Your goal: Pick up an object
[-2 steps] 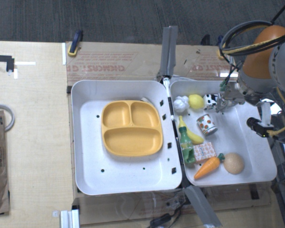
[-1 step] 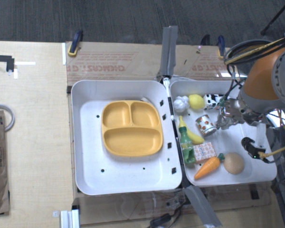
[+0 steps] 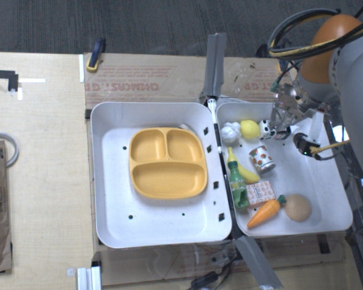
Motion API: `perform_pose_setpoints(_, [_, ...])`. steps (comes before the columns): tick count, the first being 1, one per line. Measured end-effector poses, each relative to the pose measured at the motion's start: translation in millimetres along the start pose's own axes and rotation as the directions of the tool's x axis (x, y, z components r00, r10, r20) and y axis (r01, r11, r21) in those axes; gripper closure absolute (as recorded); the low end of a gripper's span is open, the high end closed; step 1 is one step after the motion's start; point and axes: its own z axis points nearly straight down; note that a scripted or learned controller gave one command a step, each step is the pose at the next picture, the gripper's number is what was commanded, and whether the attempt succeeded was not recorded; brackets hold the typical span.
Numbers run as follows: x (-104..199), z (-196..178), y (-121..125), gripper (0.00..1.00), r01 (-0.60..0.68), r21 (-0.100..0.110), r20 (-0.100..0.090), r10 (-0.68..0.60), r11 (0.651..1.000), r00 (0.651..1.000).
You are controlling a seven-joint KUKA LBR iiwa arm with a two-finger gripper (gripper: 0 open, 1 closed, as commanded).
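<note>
**Pick not yet made: gripper hanging over the right bin's far end**

While you are watching the gripper [image 3: 282, 121], note that it is hanging over the far end of the right bin [image 3: 327, 186], and I cannot tell from this slanted view what state it is in: the wrist hardware is crowding the tip. Nothing is showing as lifted, so you are looking at a task with its main step probably undone.

Just beside the tip, a small black-and-white object [image 3: 266, 127] is lying, perhaps a toy, too small to name. A yellow lemon [image 3: 250, 128] and a white crumpled lump [image 3: 230, 132] are sitting next to it. Further out, a small printed can [image 3: 261, 159] is lying tilted, with a banana [image 3: 245, 171], a green bottle [image 3: 236, 183] and a patterned box [image 3: 260, 193] toward the near side. A carrot [image 3: 265, 212] and a tan round object [image 3: 297, 208] are resting nearest the front wall.

Beyond the divider, a yellow divided plate [image 3: 168, 162] is sitting in the left bin [image 3: 109, 216], well apart from the arm.
</note>
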Motion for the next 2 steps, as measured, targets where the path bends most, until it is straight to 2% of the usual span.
perform_pose_setpoints(1, [-33.7, -69.4, 16.9, 1.0, -0.025, -0.001, 0.0, 0.025, 1.0, 1.0])
perform_pose_setpoints(2, [-59.5, 9.1, 28.2, 1.0, 0.071, -0.009, -0.001, -0.071, 0.997, 0.997])
